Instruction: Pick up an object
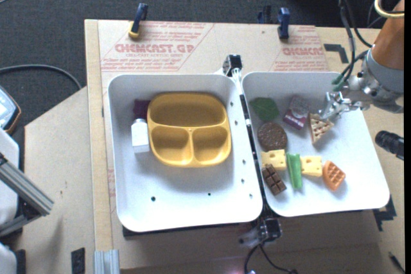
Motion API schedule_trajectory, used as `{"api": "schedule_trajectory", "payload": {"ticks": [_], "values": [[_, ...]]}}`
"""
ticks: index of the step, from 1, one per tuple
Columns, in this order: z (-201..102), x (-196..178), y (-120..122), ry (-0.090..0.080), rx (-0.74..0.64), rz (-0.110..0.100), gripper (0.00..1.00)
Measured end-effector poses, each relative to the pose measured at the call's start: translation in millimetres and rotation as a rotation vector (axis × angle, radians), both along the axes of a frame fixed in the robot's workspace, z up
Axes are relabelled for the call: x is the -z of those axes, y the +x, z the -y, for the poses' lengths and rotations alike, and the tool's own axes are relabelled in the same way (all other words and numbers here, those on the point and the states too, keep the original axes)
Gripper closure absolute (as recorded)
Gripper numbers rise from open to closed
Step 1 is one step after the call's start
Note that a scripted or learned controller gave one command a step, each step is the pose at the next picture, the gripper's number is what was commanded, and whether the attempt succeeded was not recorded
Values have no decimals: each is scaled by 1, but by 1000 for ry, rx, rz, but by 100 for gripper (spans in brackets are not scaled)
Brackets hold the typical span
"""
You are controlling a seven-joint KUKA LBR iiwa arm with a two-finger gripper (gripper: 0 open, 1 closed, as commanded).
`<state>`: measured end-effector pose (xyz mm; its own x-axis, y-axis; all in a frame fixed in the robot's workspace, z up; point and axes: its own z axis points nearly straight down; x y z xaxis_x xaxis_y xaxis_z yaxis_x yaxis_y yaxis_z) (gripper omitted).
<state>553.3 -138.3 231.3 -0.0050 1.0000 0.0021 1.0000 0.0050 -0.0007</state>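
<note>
In the left bin [122, 138] a small white bottle [140, 135] sits against a yellow divided tray [189, 128]. The right bin [372, 157] holds crowded toy foods; a triangular waffle wedge [319, 127], the likely target, lies just beneath the gripper [334, 104], whose grip state cannot be told. A misaligned descent could nudge the neighbouring maroon block [297, 113]. The board [160, 45] behind reads "CHEMCAST".

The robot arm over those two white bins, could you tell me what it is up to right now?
The arm reaches in from the right, with its gripper low in the right bin, just above a triangular waffle-like piece. Nothing shows between its fingers. Other toy foods lie around it. The left bin holds a yellow divided tray.
</note>
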Motion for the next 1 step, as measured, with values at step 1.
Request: {"api": "schedule_trajectory", "payload": {"ticks": [1], "values": [[-63,7,-11,1,-2,-2,100]]}}
